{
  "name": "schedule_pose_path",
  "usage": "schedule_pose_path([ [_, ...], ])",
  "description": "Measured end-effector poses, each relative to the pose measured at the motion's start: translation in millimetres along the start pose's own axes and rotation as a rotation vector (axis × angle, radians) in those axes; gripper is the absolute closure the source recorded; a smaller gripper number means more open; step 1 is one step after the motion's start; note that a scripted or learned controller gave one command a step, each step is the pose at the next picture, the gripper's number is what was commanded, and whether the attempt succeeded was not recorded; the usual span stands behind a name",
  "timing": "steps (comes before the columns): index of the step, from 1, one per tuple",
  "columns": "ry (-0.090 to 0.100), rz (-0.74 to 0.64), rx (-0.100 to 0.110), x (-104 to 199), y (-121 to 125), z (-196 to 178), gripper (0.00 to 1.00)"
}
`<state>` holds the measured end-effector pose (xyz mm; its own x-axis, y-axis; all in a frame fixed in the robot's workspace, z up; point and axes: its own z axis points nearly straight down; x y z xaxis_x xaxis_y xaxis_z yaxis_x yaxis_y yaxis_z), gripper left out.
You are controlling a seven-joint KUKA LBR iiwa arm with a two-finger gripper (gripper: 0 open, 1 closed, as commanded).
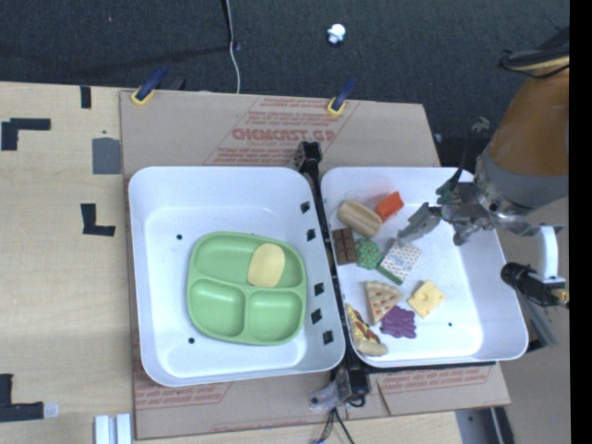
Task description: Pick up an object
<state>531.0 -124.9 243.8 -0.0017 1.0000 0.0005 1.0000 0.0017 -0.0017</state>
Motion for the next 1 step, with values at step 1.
schedule_pose_path([
  [1, -0.003, 0.001, -0.014, 15.8, 48.5, 144.0, 0.0],
])
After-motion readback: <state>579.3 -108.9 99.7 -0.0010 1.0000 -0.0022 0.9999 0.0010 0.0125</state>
